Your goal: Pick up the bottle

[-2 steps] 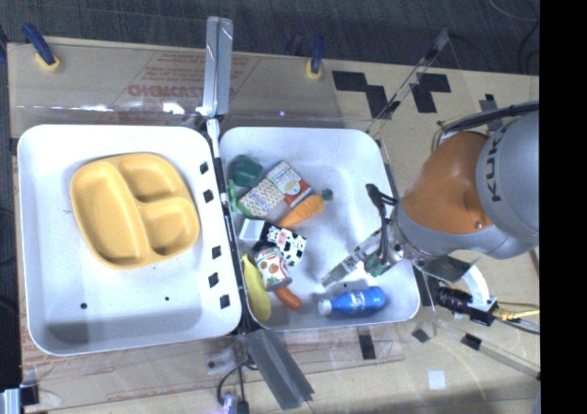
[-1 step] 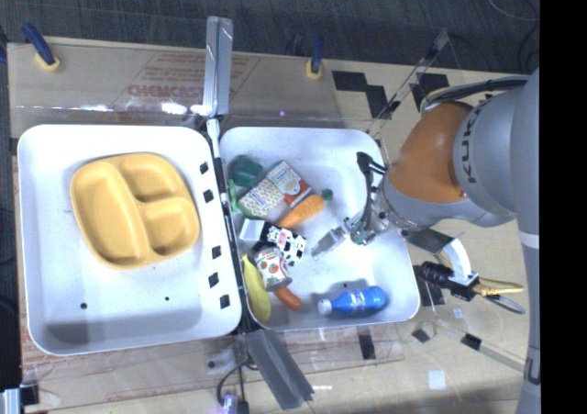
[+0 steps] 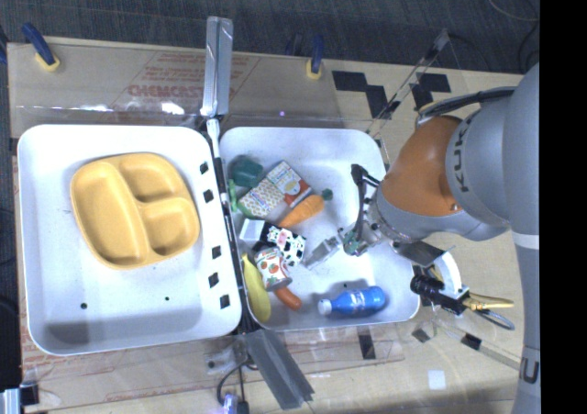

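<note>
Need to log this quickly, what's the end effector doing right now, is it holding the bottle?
End effector: open or closed cannot be told; it sits in the right bin, apart from the blue bottle, which lies on the bin floor.

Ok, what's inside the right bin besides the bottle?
The right bin holds the blue bottle, a carrot, a banana, a green item, a patterned packet and dice-like cube. Anything beneath that pile is covered.
</note>
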